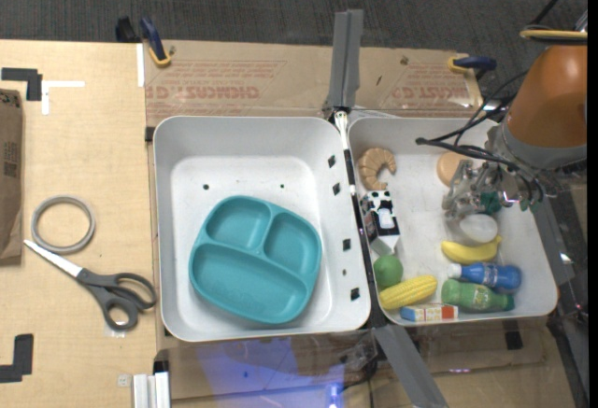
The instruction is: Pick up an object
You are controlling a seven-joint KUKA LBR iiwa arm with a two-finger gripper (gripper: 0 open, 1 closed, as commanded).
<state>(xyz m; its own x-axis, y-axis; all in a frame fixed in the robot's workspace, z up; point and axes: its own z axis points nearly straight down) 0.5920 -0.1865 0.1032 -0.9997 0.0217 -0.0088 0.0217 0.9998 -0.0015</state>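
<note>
I see my gripper (470, 201) lowered into the right bin (533, 303), just above a white round object (478, 229) and a banana (470, 251), probably lined up to pick one of them. I cannot tell how its jaws stand. The left bin (177, 154) holds a teal divided plate (256, 258).

A pale wooden tabletop (84, 154) carries two white bins: the left bin (170, 210) and, touching it at three o'clock, the right bin (537, 238). At nine o'clock lie a tape roll (63, 223) and grey-handled scissors (98, 283); cardboard (243, 84) sits at twelve.
</note>
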